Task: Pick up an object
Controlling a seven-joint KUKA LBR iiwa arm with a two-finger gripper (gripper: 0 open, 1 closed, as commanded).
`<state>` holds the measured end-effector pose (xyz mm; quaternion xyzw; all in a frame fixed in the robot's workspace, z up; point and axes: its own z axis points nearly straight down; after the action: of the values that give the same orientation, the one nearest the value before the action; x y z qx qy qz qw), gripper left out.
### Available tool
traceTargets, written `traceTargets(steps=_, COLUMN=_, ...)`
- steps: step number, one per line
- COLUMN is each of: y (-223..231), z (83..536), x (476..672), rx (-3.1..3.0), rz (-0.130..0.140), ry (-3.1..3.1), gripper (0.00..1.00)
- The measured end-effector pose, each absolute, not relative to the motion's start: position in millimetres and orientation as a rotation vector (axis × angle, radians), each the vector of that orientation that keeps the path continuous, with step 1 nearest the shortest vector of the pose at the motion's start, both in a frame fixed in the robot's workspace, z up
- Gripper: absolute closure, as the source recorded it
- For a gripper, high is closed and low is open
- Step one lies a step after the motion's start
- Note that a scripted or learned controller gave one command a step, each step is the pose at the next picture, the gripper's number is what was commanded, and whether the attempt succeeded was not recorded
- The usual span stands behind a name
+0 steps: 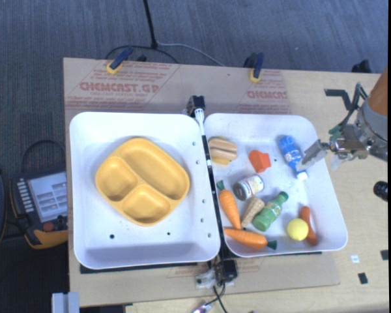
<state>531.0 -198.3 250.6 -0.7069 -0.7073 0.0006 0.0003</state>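
**Ana:** Nearest the camera, what lies along the front edge of the right bin (326, 175)?

**Ben:** One carrot (246, 238) lies flat across the front wall. A second carrot (229, 205) stands slantwise just behind it, near the divider between the two bins. Beside them sit a green bottle (270, 212), tilted, and a pale cone-shaped piece (251, 211) touching the bottle's left side.

**Ana:** And toward the right corner?

**Ben:** A yellow lemon (298, 229), with a red sausage (307, 224) just beside it against the right wall.

**Ana:** What about the middle and back?

**Ben:** A small can (248, 187) lies on its side in the middle. Behind it there is an orange-red block (260, 160), a burger bun (222, 150) near the divider, and a blue bottle (290, 154) lying with its white cap pointing toward the front right.

**Ana:** Where is the hand (326, 150)?

**Ben:** It hangs over the right rim of that bin, at the end of the arm (378, 119) coming in from the right. One grey finger (312, 152) points toward the blue bottle, close to its cap end. I cannot tell how far the hand is open, and nothing shows between its fingers.

**Ana:** And the left bin (85, 194)?

**Ben:** It holds a yellow divided tray (142, 180), sitting flat near the middle. Both bins rest on the bench (365, 259).
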Motion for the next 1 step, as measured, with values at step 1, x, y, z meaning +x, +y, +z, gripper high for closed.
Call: traceTargets(steps=1, y=-131.5, z=106.4, x=573.6, rx=-2.172, rz=0.001, ry=-2.270, gripper=0.00)
